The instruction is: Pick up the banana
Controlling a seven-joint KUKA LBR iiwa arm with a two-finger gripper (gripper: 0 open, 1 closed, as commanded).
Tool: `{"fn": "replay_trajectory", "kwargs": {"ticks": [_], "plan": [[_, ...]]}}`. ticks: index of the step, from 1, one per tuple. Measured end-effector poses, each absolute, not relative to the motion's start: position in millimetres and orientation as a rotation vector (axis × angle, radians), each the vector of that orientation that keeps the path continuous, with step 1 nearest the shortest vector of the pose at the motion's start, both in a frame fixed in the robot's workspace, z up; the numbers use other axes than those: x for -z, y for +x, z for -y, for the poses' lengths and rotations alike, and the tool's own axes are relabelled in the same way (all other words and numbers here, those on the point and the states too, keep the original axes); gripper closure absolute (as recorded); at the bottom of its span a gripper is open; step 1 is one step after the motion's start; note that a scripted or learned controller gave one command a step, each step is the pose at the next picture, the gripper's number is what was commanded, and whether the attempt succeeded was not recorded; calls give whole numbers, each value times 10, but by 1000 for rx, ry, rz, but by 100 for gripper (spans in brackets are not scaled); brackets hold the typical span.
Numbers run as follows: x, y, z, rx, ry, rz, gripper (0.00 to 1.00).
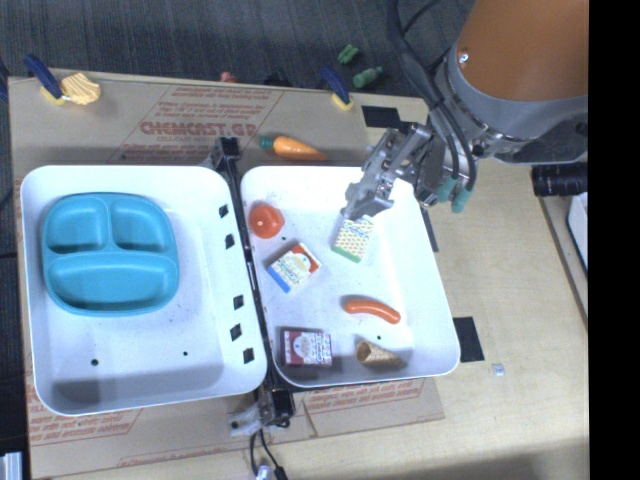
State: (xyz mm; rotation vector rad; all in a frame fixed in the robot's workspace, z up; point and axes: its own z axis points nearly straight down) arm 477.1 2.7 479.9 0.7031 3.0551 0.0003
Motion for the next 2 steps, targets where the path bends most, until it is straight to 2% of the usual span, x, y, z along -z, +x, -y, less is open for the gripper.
{"fn": "replay_trajectory", "kwargs": {"ticks": [1, 2], "plan": [[-3235, 4762, -159, 2, 826, -3033, 100], [-2269, 4758, -1072, 3, 889, -3016, 100]]}}
